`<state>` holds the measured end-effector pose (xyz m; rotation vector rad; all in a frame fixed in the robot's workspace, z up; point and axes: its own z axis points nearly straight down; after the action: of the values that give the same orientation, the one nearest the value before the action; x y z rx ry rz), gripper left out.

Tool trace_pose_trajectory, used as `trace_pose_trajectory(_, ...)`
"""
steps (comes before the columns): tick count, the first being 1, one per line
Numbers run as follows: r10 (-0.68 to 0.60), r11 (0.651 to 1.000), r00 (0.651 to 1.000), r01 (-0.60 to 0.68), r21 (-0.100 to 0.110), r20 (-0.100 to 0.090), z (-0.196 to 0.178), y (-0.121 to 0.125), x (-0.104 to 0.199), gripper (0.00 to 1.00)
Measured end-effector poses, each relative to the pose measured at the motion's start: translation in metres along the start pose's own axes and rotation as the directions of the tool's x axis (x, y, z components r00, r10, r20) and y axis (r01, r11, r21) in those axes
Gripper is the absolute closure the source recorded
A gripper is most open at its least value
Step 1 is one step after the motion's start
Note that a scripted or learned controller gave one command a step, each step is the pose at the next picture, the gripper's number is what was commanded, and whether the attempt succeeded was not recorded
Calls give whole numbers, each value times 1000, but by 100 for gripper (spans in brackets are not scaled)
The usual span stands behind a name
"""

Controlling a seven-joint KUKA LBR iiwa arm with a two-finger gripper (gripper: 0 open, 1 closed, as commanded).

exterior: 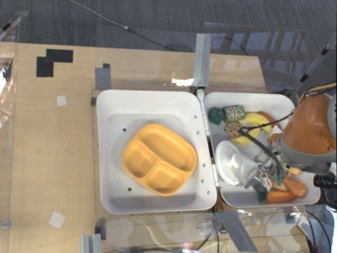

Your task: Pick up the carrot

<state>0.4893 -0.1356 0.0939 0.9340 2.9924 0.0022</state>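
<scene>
step: looks like the approach/grasp stage to me, arm is down in the right bin point(304, 105) and the carrot isn't lifted yet

carrot point(280, 196): lying flat in the near right corner of that bin, next to another orange piece

gripper point(266, 174): hanging just above-left of the carrot, honestly can't tell how it's set, too cluttered

next move: I'd guess a small shift toward the near right corner, then close on the carrot

left bin point(105, 141): holds a yellow divided plate point(159, 158)
</scene>
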Motion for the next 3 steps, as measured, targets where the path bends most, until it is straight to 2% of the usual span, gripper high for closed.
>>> trace_pose_trajectory(1, -6, 1000, 1000, 6, -3, 9, -12, 3, -3, 100)
trace_pose_trajectory(2, 309, 951, 951, -309, -4, 2, -93, 50, 33, 100)
trace_pose_trajectory(3, 242, 970, 970, -242, -9, 10, -250, 29, 17, 100)
